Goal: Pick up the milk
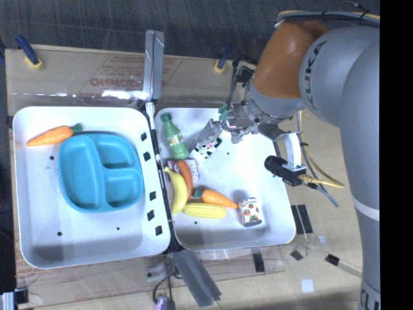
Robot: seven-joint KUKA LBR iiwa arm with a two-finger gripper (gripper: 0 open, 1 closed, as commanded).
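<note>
We see the gripper (210, 134) low in the right bin (279, 232), and we cannot tell its grip. The milk (206, 149) sits right under it, beside the green bottle (173, 136).

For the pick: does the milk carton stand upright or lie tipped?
Cannot tell: the milk carton is small and partly hidden beside the gripper in the right bin.

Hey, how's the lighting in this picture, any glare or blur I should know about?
Camera view: even, soft light; glare streaks the clear plastic strip behind the white left bin; the small cow-spotted milk carton under the end effector looks slightly blurred; faint shadows beneath the blue divided plate.
</note>
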